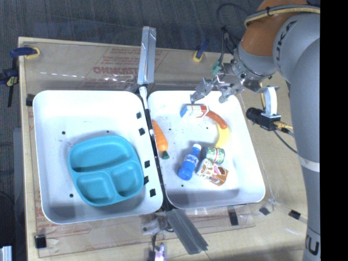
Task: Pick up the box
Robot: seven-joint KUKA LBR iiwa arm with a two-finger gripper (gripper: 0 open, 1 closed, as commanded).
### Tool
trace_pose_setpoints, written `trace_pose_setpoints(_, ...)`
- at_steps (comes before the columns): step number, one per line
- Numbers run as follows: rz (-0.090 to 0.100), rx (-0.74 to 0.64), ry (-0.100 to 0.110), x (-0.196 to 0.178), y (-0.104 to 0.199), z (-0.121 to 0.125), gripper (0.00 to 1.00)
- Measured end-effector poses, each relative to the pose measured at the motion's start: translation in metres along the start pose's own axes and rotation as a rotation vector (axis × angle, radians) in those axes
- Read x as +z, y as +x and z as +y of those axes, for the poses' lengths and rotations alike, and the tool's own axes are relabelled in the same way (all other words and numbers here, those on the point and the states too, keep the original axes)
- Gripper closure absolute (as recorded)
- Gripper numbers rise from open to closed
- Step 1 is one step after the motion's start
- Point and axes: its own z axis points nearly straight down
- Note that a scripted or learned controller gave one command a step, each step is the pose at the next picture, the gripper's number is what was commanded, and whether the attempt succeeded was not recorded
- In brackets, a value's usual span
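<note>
Camera view: your claw (212, 94) hangs with fingers spread and nothing between them at the right bin's (251, 162) far edge. The box (212, 172) lies near the front, touching a can (215, 155). Expect a crowded grab to slip.

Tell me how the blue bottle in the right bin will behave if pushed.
The blue bottle lies on its side, so it would probably roll. It looks like light plastic, likely sliding easily. It lies close beside the can and would likely bump it.
</note>
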Motion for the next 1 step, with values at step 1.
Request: trace_pose_setpoints(1, -0.001, -0.068, -0.003, 0.1370, 0.0232, 0.0197, 0.00)
